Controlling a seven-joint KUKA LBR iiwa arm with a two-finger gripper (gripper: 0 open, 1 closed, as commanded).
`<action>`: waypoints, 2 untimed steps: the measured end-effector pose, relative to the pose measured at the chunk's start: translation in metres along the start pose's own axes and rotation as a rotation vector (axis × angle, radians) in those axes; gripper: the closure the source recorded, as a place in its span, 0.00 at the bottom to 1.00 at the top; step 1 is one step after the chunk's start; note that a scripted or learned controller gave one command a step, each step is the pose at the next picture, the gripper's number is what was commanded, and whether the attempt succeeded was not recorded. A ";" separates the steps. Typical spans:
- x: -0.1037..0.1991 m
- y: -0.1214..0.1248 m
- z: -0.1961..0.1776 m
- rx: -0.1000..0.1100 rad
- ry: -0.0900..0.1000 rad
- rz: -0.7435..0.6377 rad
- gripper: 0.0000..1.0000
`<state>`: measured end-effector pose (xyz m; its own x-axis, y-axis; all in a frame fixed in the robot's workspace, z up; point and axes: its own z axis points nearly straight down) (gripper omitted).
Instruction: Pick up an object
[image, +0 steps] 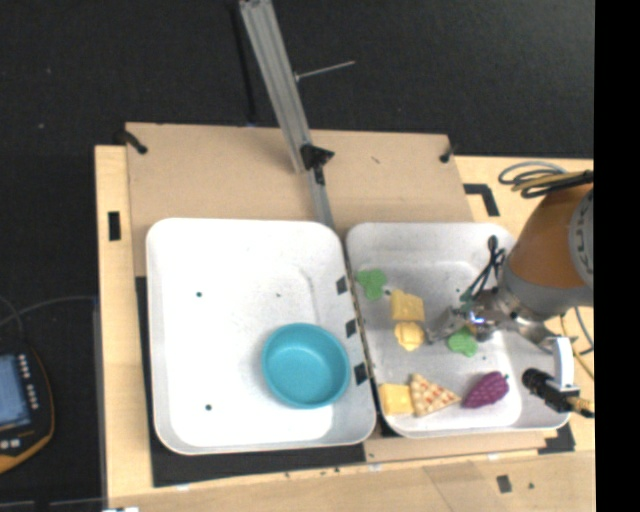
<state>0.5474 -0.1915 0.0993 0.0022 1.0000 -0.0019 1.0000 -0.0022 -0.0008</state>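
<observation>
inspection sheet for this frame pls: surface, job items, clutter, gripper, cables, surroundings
Surface: left bin and right bin side by side on a tan board.
Job's things: right bin holds green piece, yellow block, yellow lump, second green piece, purple grapes, pizza slice, yellow wedge.
Clutter: blue bowl in left bin.
Grippers: gripper low in right bin, beside second green piece; grip unclear.
Cables: black loop upper right.
Surroundings: handheld pendant at left; metal pole.
</observation>
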 end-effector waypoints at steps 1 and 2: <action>-0.001 0.001 -0.013 -0.006 0.000 0.005 1.00; 0.006 0.002 -0.059 -0.006 0.000 -0.006 1.00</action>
<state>0.5494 -0.1858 0.1578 -0.0033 1.0000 -0.0015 1.0000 0.0033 0.0053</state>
